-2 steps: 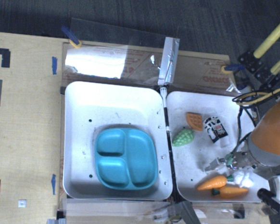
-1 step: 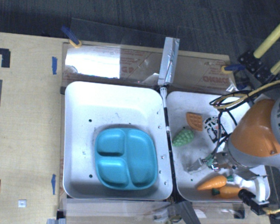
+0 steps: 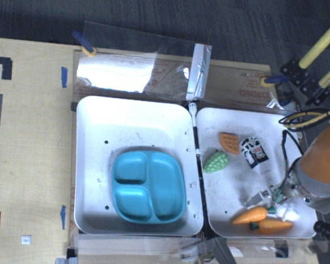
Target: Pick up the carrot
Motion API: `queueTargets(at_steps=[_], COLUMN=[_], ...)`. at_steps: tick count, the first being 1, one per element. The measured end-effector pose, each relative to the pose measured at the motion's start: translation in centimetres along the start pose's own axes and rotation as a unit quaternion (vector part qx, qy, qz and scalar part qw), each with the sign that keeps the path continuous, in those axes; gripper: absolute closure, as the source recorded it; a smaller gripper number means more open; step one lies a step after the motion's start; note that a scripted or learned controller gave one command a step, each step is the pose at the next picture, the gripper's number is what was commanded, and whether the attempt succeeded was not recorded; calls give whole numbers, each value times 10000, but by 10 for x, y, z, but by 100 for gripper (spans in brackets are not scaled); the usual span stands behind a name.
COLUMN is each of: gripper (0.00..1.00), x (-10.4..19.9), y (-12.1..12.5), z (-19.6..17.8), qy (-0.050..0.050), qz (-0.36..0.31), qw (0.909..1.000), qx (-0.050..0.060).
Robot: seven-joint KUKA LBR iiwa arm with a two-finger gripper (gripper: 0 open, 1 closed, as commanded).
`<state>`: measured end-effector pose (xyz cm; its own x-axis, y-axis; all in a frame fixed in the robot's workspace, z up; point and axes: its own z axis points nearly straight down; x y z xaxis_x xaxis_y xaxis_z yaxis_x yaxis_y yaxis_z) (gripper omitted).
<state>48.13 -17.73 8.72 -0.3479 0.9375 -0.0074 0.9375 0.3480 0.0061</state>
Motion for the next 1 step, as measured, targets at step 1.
queueTargets(at_steps=[1], gripper=[0], x=[63], y=[23], z=[-24], qy=[45], qz=[-354], qw=[9994], qx=[19])
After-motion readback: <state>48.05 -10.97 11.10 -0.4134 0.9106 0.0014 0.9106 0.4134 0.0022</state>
